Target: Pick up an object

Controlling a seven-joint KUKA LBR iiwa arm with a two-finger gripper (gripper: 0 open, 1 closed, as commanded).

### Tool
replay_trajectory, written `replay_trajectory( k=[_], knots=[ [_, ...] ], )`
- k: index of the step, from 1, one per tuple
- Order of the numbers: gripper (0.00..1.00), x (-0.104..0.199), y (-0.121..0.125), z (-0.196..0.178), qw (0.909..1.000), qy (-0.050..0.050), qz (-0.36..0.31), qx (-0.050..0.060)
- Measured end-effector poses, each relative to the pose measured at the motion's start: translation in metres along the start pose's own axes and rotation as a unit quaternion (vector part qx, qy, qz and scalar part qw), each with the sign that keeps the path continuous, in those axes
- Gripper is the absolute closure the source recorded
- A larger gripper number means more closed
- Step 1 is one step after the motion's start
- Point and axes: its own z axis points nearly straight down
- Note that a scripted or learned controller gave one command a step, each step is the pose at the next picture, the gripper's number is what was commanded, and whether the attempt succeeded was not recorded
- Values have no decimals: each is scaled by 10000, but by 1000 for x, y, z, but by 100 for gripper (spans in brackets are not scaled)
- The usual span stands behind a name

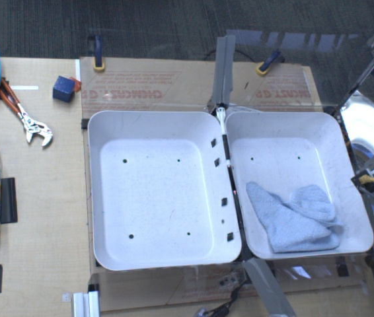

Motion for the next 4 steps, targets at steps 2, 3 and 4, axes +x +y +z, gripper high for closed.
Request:
replay_trajectory(
  k=[2,3,4],
  knots=[
    [0,37,11,91,9977,7,675,1],
    [0,18,10,26,9977,8,673,-2],
    [0,3,-1,131,10000,29,12,52]
  ],
)
